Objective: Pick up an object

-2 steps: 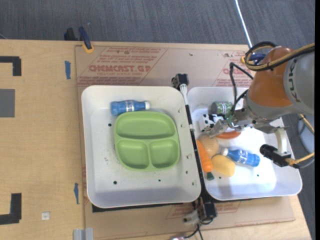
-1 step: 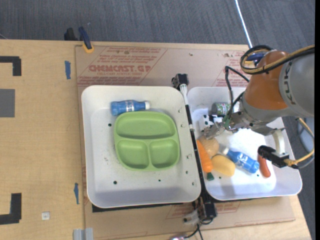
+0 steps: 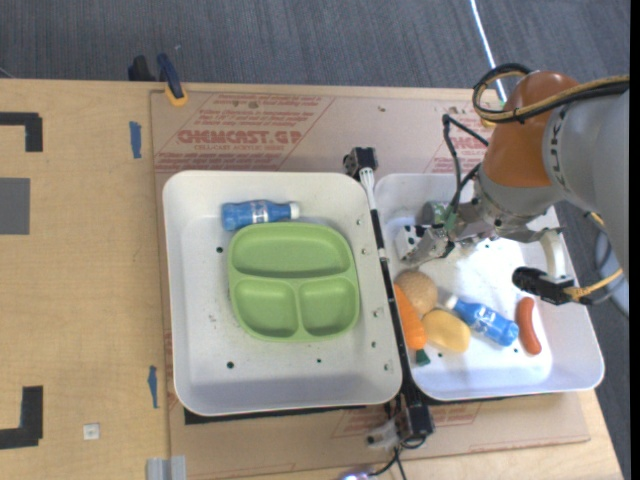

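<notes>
The gripper [image 3: 432, 236] is hanging low in the right bin [image 3: 575, 368]; how its jaws stand cannot be told. Near below them are lying a potato [image 3: 417, 291], a lemon [image 3: 447, 331] and a blue bottle [image 3: 486, 322].

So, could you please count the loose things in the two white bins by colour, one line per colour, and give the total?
Blue: 2, a bottle in the left bin, a bottle in the right bin
Green: 1, divided plate
Orange: 1, carrot
Yellow: 1, lemon
Tan: 1, potato
Red: 1, sausage
Total: 7
</notes>
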You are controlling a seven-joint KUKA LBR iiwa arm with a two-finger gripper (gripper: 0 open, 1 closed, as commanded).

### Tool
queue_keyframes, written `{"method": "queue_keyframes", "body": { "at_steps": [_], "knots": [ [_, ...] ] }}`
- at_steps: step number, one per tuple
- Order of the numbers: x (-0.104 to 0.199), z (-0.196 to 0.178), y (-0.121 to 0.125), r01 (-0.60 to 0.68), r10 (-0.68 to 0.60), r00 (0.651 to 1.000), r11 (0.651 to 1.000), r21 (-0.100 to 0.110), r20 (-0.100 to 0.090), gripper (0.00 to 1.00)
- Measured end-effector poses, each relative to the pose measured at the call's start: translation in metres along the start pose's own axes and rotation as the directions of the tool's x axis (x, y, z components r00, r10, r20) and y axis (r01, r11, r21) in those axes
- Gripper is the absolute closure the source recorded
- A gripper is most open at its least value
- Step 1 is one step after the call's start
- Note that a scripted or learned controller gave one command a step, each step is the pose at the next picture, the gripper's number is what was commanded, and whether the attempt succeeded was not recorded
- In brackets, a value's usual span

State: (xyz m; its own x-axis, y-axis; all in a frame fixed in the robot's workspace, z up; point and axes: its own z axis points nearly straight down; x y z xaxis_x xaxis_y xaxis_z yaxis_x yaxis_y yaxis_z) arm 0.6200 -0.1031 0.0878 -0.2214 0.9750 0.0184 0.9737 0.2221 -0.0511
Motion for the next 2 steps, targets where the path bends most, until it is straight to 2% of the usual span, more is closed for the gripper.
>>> {"method": "queue_keyframes", "body": {
  "at_steps": [1,2],
  "knots": [
    [-0.013,-0.004,-0.147,0.113,-0.112,0.993,0.992,-0.047,0.024,0.00],
    [-0.015,0.006,-0.092,0.350,-0.349,0.936,0.936,-0.044,0.038,0.00]
  ]
}}
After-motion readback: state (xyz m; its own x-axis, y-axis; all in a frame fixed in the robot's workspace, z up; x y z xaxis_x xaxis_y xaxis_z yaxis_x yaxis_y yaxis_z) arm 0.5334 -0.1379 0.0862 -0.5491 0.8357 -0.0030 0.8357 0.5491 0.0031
